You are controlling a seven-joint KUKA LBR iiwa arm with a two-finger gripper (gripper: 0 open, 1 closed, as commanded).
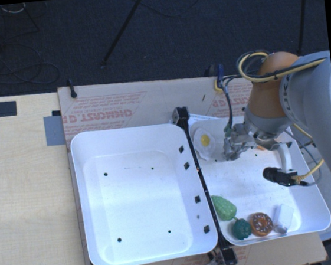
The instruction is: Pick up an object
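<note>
Tool (234, 151) sits low in the right bin (317, 212), just beside a yellow item (204, 140); finger state cannot be determined. Left bin (86, 167) adjoins.

The pale wooden bench (24, 198) carries a printed cardboard sheet (121, 107), and on that sheet two shallow white bins (80, 168) sit side by side, touching.

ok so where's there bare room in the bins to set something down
The left bin floor is bare wall to wall. In the right bin, the middle is bare; its front edge is crowded: green object, teal object, donut, white piece.
</note>
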